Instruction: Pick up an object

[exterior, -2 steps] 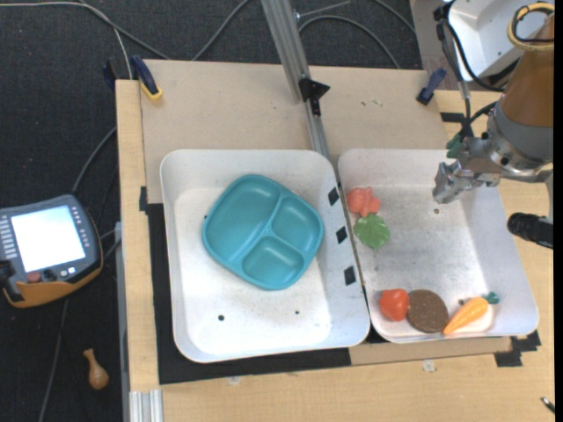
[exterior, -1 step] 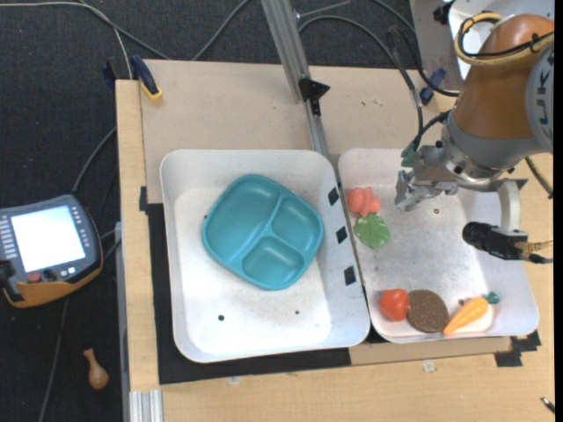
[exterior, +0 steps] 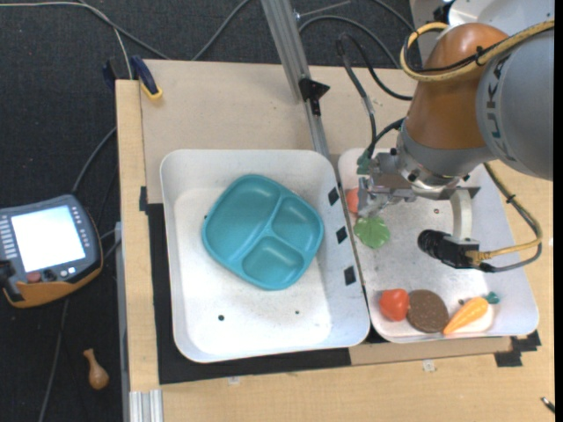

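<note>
The arm's gripper [exterior: 371, 202] hangs low over the right bin's [exterior: 515, 236] left edge, a green toy [exterior: 372, 233] just beneath it; whether it is gripped cannot be told; a tomato [exterior: 395, 303], brown disc [exterior: 427, 310] and carrot [exterior: 466, 315] crowd the near rim; a blue plate [exterior: 262, 230] fills the left bin [exterior: 189, 323].

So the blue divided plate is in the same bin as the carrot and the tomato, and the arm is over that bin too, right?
Not quite. The camera view shows the blue divided plate alone in the left bin, while the carrot and the tomato lie in the right bin. The rest holds: the arm is over the right bin.
</note>
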`<state>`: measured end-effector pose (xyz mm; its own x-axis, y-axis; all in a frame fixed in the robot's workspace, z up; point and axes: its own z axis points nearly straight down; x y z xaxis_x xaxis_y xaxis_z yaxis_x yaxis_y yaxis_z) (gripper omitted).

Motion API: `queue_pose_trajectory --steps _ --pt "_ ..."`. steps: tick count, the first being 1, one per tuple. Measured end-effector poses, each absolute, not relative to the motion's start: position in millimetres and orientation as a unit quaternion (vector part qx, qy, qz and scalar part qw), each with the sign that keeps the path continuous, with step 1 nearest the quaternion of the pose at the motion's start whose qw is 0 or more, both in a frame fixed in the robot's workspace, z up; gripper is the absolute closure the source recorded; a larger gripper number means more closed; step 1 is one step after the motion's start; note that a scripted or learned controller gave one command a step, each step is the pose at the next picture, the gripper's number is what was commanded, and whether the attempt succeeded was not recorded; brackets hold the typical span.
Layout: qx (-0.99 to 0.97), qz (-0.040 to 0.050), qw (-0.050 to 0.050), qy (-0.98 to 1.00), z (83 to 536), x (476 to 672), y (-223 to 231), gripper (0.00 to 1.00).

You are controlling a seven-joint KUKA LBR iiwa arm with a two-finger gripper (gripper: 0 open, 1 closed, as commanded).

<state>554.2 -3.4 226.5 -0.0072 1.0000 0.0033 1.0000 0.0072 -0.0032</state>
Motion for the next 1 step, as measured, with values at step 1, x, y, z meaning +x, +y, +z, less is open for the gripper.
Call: queue_pose_trajectory --steps 1 --pt "-0.705 -0.0005 0.001 -0.709 221.5 558.8 45.8 1.00"
